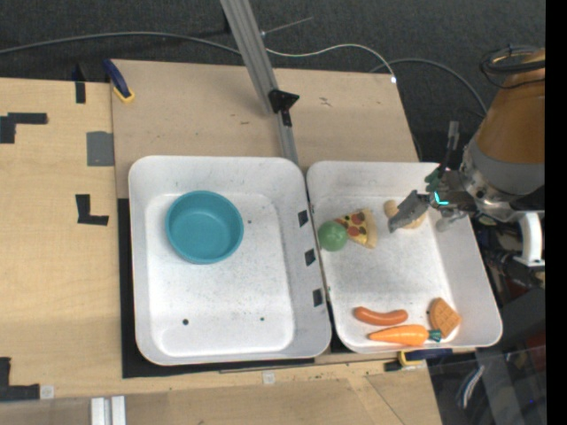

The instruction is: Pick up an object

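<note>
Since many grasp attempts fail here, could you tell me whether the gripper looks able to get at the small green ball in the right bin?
Probably yes. The small green ball lies uncovered, the pizza-slice toy beside it, with the gripper nearby above the same bin.

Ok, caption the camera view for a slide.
Hand over the right bin beside a small tan object; blue bowl in the left bin.

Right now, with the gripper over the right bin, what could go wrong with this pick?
The gripper is right at a small tan object near the right bin's far side; the object is small, so the fingers might nudge it away rather than catch it. The pizza slice toy and green ball touch each other nearby, so a sideways push could scatter them or set the ball rolling.
</note>
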Available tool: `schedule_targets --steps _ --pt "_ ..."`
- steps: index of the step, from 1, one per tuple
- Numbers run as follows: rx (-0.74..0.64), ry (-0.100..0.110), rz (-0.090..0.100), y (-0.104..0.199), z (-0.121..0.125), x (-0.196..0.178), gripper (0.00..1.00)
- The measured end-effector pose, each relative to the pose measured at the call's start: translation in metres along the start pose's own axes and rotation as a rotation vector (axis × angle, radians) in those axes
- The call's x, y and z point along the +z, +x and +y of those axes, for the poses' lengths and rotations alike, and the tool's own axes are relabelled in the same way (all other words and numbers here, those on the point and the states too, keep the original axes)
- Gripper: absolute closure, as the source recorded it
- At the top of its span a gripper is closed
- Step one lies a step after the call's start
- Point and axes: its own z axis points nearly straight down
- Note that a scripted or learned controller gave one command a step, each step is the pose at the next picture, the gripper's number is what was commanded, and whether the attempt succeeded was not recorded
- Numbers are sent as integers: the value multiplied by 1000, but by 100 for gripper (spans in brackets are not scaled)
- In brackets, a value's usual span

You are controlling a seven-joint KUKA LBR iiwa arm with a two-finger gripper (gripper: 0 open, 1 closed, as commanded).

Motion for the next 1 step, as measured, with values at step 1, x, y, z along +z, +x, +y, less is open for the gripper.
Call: schedule_targets --steps 1 --pt "1 4 0 -1 4 45 0"
